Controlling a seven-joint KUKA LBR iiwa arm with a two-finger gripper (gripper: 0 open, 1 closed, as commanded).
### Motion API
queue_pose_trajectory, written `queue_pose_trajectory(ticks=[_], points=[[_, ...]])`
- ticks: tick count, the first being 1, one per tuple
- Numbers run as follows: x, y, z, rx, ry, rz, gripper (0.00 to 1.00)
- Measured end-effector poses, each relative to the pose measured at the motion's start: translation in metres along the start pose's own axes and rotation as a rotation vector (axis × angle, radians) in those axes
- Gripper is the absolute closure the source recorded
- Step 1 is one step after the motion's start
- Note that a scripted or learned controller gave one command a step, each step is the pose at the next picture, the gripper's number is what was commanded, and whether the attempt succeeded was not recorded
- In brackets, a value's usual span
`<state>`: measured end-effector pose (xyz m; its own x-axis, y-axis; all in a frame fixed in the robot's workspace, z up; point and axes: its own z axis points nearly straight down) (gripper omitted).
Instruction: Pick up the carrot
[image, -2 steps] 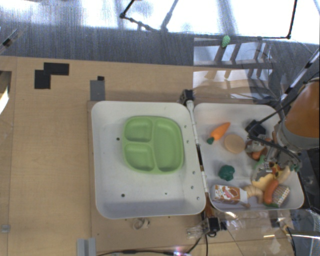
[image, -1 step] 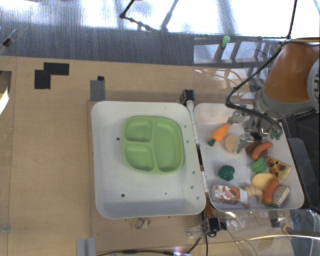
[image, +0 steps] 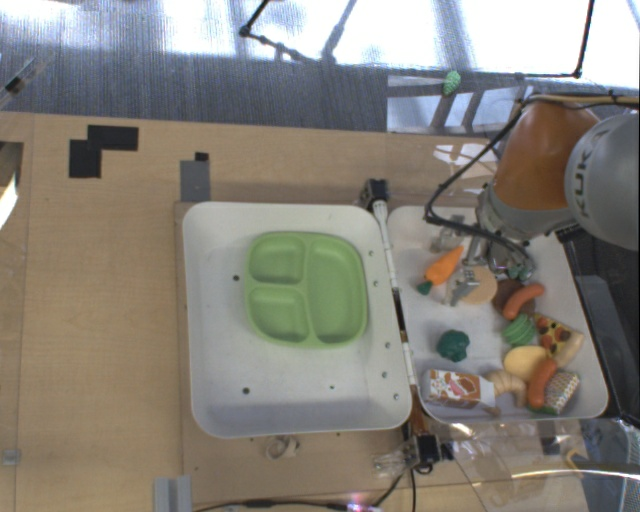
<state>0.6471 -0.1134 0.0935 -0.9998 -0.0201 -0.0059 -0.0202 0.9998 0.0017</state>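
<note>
The carrot (image: 443, 268) lies in the right bin (image: 420, 225), in its upper left part, tilted with its orange body pointing up and to the right and its green top toward the bin's left wall. The end effector (image: 468, 283) sits just to the carrot's right, low over the bin, its metal fingers beside the carrot rather than around it; whether they are spread or closed cannot be told, and nothing is seen held between them. The grey arm (image: 600, 180) with its orange band reaches in from the right above this spot.

Right of the end effector lies a red sausage (image: 524, 298), close by, with a pale round item under the fingers. Below are a dark green broccoli piece (image: 453, 345), a pizza slice (image: 556, 336), a yellowish potato-like piece (image: 525, 360), another sausage (image: 542, 384) and a small printed carton (image: 456, 389) along the lower wall.

The left bin (image: 210, 390) holds a green divided plate (image: 305, 288), well apart from the carrot. Both bins rest on the wooden surface (image: 90, 350).
</note>
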Motion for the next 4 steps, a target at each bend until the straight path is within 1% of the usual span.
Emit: queue_pose_trajectory(ticks=[1,2,3,4], points=[[-0.006,0.001,-0.018,0.003,-0.020,-0.004,1.00],[0.031,0.010,-0.002,0.006,-0.023,-0.092,1.00],[0.034,0.011,0.003,0.003,-0.012,-0.093,0.00],[0.065,-0.023,0.003,0.001,-0.010,0.389,0.00]])
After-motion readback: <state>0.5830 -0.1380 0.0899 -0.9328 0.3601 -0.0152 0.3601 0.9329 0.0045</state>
